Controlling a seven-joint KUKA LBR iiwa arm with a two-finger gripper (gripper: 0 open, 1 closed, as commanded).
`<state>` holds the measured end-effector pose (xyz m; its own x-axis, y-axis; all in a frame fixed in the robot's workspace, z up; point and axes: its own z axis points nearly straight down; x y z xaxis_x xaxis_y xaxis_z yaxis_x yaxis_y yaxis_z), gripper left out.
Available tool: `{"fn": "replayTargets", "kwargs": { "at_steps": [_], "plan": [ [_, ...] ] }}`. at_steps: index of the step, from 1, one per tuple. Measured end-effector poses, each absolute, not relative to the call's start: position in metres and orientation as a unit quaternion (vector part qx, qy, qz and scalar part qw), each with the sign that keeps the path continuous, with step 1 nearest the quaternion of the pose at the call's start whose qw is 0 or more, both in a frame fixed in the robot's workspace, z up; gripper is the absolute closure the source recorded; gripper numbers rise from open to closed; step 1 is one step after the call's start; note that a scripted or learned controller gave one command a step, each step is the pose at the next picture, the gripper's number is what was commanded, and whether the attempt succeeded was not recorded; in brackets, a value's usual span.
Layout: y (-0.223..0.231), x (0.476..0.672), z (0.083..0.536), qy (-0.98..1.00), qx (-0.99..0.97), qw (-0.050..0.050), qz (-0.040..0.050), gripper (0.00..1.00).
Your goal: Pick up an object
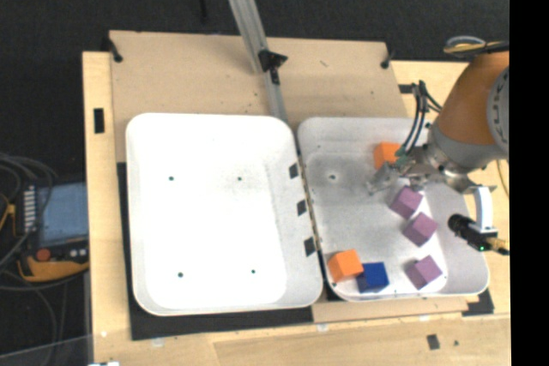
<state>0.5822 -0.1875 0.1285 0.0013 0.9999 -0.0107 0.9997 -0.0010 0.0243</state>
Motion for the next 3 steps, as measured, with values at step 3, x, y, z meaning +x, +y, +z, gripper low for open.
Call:
{"fn": "replayTargets", "kwargs": {
  "at_steps": [3],
  "plan": [
    [-0.185,0.588,0.250,0.709,0.706,0.003,0.0018,1.00]
  ]
}}
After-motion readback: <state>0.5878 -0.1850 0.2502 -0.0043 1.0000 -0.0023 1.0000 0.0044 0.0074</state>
